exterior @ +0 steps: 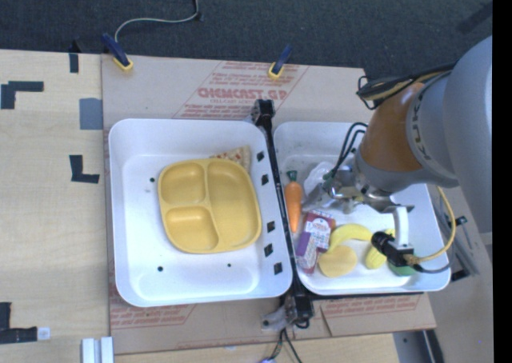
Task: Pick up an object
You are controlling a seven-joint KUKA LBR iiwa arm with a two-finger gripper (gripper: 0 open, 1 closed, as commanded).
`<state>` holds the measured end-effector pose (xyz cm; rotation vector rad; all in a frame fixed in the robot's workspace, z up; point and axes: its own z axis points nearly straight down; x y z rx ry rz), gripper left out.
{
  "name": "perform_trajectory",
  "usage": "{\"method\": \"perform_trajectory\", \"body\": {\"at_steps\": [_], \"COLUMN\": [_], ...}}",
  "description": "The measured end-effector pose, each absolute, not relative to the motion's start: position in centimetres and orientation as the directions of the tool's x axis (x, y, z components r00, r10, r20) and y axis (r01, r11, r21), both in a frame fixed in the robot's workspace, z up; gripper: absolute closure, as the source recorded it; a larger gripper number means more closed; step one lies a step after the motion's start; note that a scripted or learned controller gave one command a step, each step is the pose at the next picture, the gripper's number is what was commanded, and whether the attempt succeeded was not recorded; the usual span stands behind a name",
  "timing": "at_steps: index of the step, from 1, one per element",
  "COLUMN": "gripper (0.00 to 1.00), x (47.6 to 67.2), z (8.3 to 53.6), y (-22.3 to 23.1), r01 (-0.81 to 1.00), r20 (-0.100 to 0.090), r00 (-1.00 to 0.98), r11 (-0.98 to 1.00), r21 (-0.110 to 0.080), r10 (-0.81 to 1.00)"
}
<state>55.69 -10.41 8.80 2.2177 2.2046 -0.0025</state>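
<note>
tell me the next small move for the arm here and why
Probably lower the gripper a little toward the carrot. It sits low in the right bin, just right of the carrot, and nothing visible sits between its fingers.

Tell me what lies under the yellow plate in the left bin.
A tan, cracker-like piece pokes out from under the plate's far edge. The plate covers the rest of it, so what it is and anything else beneath cannot be seen.
</note>
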Motion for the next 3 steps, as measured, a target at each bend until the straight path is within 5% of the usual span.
{"method": "perform_trajectory", "body": {"at_steps": [1, 2, 3], "gripper": [1.00, 1.00, 0.00], "x": [55.7, 59.9, 59.9], "z": [9.7, 20.8, 20.7], "y": [-10.2, -7.7, -7.7], "r01": [1.000, 1.000, 1.000], "r20": [-0.008, -0.001, -0.002], "r00": [0.004, -0.001, -0.001], "r11": [-0.003, 0.001, 0.001], "r21": [0.007, 0.001, -0.001], "r10": [1.000, 1.000, 1.000]}}
